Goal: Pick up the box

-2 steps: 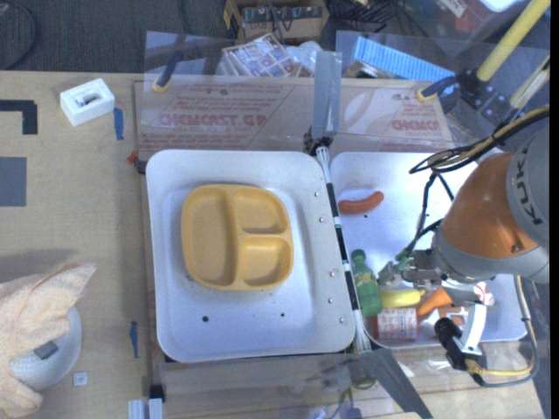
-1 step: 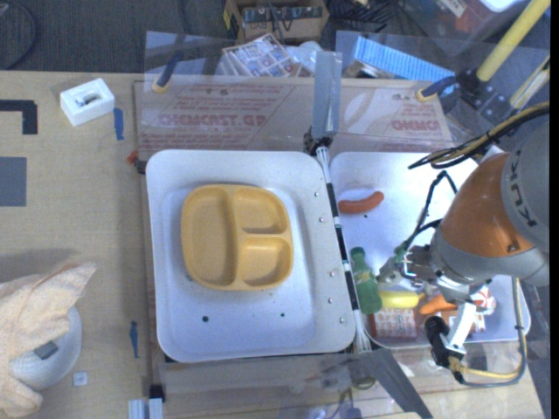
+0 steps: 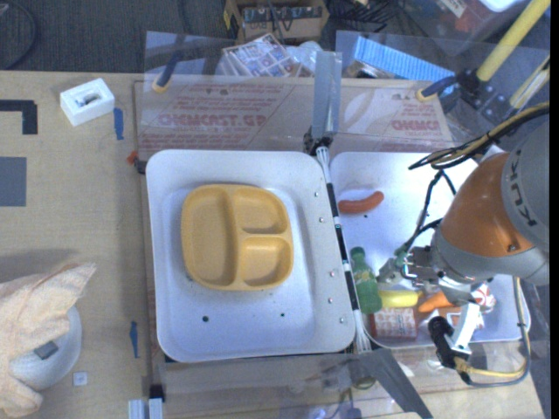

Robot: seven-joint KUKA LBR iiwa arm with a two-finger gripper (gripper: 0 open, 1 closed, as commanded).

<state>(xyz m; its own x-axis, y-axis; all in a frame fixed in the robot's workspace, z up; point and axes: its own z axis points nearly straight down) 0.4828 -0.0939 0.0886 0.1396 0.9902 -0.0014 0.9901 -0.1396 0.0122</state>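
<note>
Where bin wall (image 3: 358,321) crowds box (image 3: 395,323)

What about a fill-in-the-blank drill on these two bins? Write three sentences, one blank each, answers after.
1. The yellow divided tray lies in the ____ bin of the camera view.
2. The sausage lies in the right bin, nearer the ____ wall than the green bottle is.
3. The gripper hangs over the ____ bin, close to the box.

Missing words: left; far; right
</note>
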